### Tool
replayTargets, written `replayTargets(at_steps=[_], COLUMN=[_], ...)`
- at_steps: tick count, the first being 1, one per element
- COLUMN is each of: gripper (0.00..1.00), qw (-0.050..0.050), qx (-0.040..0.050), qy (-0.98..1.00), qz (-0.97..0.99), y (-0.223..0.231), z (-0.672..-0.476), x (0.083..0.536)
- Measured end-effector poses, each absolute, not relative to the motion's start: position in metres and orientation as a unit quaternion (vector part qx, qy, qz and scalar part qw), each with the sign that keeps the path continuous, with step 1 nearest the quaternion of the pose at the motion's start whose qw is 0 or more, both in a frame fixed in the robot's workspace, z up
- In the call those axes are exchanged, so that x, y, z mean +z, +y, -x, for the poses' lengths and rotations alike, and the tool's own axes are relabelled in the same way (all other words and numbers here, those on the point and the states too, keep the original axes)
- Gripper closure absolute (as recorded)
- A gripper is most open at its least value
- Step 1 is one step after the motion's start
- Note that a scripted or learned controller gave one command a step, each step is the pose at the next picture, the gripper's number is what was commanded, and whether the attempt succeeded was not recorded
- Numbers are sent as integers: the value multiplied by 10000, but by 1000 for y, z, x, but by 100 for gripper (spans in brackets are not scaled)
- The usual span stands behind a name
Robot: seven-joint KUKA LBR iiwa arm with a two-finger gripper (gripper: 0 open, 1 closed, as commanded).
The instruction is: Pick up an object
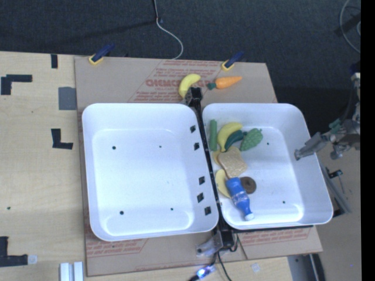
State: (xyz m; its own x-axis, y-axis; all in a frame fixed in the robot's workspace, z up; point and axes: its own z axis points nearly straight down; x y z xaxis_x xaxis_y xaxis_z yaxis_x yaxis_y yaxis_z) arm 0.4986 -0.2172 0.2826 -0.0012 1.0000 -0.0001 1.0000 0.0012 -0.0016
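Honestly, I cannot tell how the gripper (300, 153) is set; it should drop squarely over the bottle (239, 197), well left of it.

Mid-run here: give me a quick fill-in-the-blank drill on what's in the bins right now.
1. The blue bottle lies in the ____ bin.
2. The carrot lies on the cardboard, outside both ____.
3. The gripper sits over the right bin's ____ edge.
4. The bread slice lies just ____ the bottle in the view.

Missing words: right; bins; right; above
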Motion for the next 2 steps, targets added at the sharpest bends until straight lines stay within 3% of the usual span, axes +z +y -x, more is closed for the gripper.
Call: replayTargets(at_steps=[1, 2], gripper=[0, 0], qw=[29, 4], qx=[14, 5], qy=[-7085, -7072], qz=[7057, 7070], y=[-180, -158], z=[-547, -492], x=[80, 85])
